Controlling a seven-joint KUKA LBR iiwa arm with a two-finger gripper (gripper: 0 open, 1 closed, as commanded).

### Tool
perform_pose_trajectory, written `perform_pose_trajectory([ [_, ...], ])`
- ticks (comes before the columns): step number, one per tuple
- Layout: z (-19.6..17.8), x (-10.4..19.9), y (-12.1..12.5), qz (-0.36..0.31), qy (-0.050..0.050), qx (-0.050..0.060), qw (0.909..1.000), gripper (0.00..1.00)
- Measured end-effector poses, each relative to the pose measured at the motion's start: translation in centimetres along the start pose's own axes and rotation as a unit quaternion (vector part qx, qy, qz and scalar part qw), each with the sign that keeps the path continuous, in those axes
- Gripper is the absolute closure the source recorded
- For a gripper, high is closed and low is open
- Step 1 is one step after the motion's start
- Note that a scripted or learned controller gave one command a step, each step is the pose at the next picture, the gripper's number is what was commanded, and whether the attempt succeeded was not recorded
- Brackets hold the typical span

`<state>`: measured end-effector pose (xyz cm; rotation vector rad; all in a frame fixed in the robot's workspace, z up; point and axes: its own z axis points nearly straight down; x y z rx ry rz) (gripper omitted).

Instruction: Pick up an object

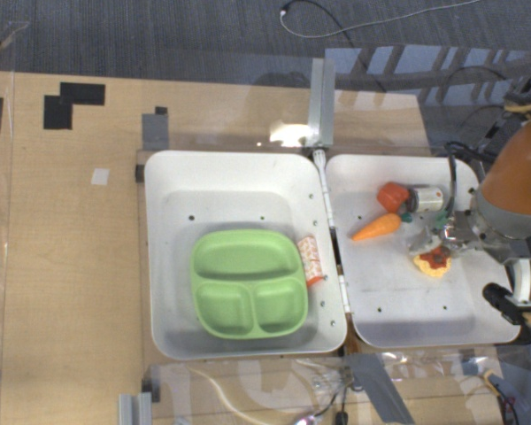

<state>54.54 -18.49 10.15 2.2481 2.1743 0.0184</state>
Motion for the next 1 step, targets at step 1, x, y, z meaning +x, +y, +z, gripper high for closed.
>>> perform_pose_trajectory([
  [1, -10.18, 5.18, -0.93, -0.001, 0.000, 0.006, 1.0000, 1.00],
])
